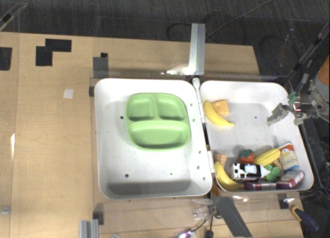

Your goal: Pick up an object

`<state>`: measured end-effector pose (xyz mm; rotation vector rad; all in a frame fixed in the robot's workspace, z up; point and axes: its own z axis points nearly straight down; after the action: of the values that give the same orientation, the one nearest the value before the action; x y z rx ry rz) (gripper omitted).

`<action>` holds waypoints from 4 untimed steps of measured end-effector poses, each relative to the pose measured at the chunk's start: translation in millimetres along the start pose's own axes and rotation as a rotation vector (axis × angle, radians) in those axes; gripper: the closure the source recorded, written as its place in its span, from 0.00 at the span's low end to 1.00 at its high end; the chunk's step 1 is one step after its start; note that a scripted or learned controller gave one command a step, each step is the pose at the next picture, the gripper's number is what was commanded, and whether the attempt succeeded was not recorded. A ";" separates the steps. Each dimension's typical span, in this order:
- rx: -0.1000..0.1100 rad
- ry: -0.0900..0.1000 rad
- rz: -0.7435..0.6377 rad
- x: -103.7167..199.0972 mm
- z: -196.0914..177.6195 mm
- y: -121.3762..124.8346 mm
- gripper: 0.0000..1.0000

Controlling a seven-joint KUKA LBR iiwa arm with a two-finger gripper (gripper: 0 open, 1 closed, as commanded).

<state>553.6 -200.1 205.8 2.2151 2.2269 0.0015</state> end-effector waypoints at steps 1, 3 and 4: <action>-0.014 -0.005 -0.236 86.5 116.0 -50.7 0.00; -0.015 -0.004 -0.390 109.6 116.6 72.7 0.00; -0.016 0.000 -0.394 111.6 106.9 74.6 1.00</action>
<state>627.7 -88.1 99.0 1.7297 2.6083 0.0183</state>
